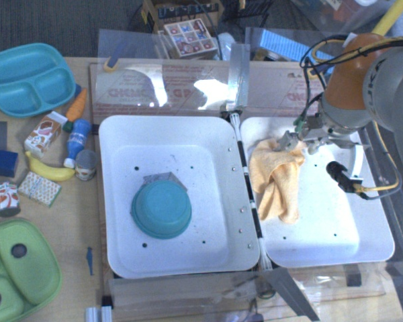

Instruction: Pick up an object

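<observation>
While the gripper (297, 141) pinches the yellow cloth's (277, 180) top corner, a lift from the right bin (336, 237) seems next.

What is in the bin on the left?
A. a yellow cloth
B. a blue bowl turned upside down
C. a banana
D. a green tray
B: the blue bowl sits upside down in the left bin, while the cloth lies in the right bin and the banana is out on the bench.
</observation>
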`<state>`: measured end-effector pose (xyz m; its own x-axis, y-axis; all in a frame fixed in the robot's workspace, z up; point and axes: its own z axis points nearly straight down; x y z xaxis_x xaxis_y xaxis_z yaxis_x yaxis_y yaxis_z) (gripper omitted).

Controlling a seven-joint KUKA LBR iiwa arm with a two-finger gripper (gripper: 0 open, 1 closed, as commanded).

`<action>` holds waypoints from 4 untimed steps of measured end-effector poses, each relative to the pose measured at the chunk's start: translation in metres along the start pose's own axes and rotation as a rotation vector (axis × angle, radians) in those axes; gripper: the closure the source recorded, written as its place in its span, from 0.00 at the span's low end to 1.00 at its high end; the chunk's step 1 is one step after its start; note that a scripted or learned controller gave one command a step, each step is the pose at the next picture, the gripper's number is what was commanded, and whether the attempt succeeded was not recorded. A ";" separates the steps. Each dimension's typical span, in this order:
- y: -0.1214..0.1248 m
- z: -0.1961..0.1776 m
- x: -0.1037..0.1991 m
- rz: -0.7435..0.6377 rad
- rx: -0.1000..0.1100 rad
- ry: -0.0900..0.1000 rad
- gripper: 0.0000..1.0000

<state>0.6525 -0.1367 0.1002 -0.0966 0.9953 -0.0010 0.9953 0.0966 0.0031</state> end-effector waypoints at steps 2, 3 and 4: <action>0.001 -0.011 0.000 0.001 -0.004 -0.001 0.00; 0.009 0.009 -0.023 0.047 -0.007 0.000 0.00; 0.012 -0.003 -0.022 0.044 -0.014 -0.002 1.00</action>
<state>0.6663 -0.1576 0.1038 -0.0530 0.9986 -0.0028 0.9984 0.0530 0.0171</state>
